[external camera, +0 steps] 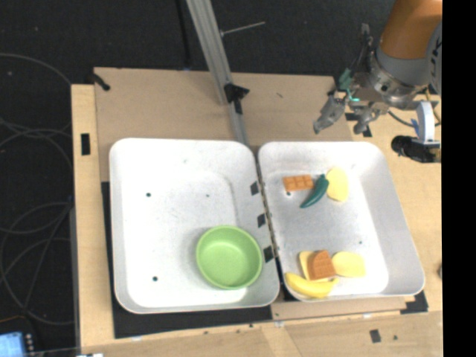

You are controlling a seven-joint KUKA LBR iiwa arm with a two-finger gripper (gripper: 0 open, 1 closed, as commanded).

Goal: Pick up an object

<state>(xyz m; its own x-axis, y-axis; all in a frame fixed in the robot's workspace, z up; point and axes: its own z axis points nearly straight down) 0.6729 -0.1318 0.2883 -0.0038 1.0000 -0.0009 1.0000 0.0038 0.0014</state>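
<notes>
Pepper (315, 192) lies in right bin, well below the open, empty claw (343, 119).

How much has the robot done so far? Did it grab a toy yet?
Not yet. The gripper hangs above the far edge of the right bin with nothing in it. The green pepper, banana and green bowl all lie in the bins. Reaching down, grabbing and lifting are all left.
</notes>
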